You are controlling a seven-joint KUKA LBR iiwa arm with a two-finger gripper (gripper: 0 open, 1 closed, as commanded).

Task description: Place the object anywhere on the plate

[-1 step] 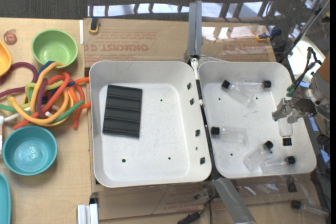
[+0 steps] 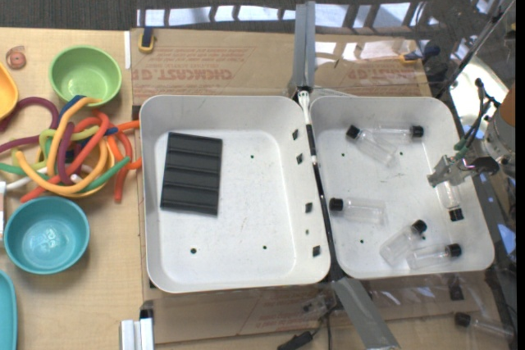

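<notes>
Two white bins sit side by side on the worktop [image 2: 98,291]. The left bin [image 2: 156,258] has a dark ridged plate [image 2: 192,173] lying flat at about nine o'clock on its floor. The right bin [image 2: 344,258] has clear little tubes with black caps in it. One tube [image 2: 371,143] lies at eleven o'clock, and a second tube [image 2: 397,130] lies at twelve o'clock. A third tube [image 2: 358,211] lies at eight o'clock. Two more, a fourth tube [image 2: 404,241] and a fifth tube [image 2: 433,255], lie close together at five o'clock.

The tool [image 2: 449,172] is at three o'clock in the right bin, low over the bin's right side. A sixth tube [image 2: 449,199] lies just under it, with its black cap pointing to six o'clock. I cannot tell if the tool is spread or pressed together, or if it touches that tube.

Off at nine o'clock, outside the bins, there are a green bowl [image 2: 85,75], a blue bowl [image 2: 46,234] and a tangle of colored ropes [image 2: 75,152].
</notes>
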